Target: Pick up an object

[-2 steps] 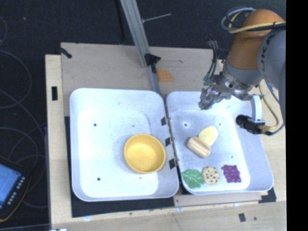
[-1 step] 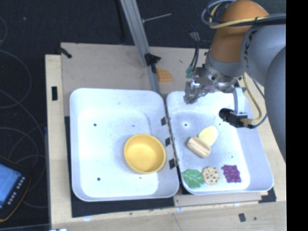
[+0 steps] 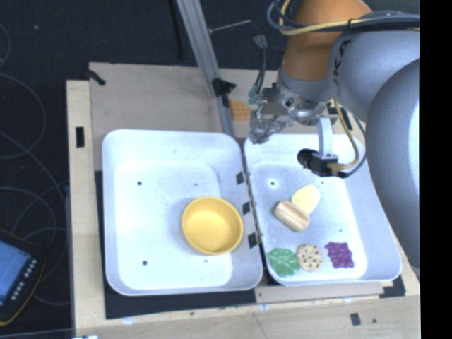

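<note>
My gripper (image 3: pixel 263 130) hangs over the far left corner of the right bin (image 3: pixel 367 246), close to the wall between the two bins, with nothing visible between its fingers. In the right bin lie a pale yellow piece (image 3: pixel 307 198) and a tan bread-like roll (image 3: pixel 291 215) touching it. Nearer the front edge sit a green leaf (image 3: pixel 282 260), a round cookie (image 3: pixel 308 257) and a purple grape bunch (image 3: pixel 340 254). A yellow bowl (image 3: pixel 211 224) stands in the left bin (image 3: pixel 141 189), towards its right side.
A slanted metal post (image 3: pixel 201 48) rises behind the bins, just left of the gripper. A black cable clip (image 3: pixel 318 162) hangs from the arm over the right bin's back. The grey arm body covers the right bin's far right side.
</note>
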`<action>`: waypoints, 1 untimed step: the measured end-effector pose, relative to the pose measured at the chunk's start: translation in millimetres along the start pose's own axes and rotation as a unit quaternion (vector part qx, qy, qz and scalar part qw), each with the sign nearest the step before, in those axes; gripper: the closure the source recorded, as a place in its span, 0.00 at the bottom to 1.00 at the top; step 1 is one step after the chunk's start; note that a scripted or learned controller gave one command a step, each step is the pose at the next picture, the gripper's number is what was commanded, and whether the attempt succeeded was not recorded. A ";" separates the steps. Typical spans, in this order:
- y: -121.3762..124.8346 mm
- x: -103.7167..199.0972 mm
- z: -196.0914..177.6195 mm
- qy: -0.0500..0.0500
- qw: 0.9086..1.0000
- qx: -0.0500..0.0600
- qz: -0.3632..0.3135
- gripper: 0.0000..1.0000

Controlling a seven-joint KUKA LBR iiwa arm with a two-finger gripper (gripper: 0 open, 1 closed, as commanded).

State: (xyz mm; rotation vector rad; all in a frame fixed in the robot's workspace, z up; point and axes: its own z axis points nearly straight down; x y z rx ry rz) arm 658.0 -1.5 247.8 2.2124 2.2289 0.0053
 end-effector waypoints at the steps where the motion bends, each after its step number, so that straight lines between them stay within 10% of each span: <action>1: 11.9 47.6 12.1 -0.001 1.000 0.001 0.001 1.00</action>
